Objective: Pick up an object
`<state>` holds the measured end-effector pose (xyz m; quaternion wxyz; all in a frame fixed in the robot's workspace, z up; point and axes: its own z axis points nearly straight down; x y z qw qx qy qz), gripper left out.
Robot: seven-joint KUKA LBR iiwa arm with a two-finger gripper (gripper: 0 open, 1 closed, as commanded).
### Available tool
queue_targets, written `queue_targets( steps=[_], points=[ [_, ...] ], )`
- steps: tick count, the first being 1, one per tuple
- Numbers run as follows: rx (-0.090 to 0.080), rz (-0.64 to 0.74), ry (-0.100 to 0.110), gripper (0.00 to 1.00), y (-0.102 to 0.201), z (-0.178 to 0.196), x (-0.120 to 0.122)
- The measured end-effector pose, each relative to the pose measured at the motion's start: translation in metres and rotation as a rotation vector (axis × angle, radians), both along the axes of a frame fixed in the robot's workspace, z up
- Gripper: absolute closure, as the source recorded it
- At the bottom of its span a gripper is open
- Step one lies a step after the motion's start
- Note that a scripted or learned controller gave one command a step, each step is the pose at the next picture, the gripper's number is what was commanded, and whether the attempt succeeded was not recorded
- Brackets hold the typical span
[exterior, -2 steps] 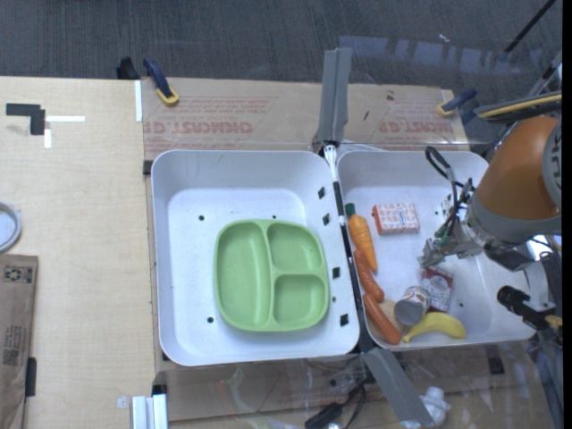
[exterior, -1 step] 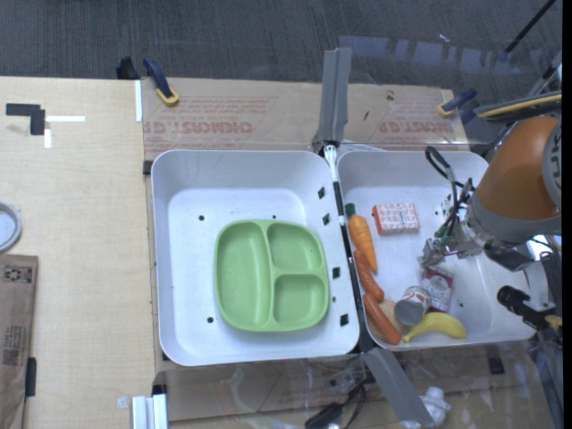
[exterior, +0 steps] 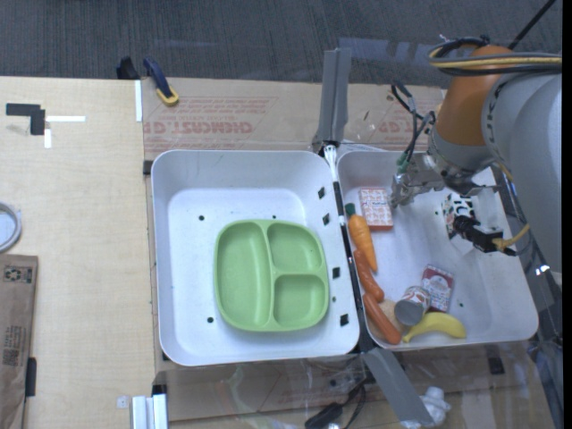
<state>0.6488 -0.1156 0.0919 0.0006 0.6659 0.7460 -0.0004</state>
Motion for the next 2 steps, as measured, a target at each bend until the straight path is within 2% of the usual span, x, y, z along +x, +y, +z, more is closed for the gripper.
queue_targets(
  steps=[1, 2],
  points=[
    [0.007, -0.023, -0.002, 0.0, -0.085, 0.002, -0.021],
    [0.001, 0.054, 0.0, 0.0, -0.049, 0.001, -0.053]
  ],
)
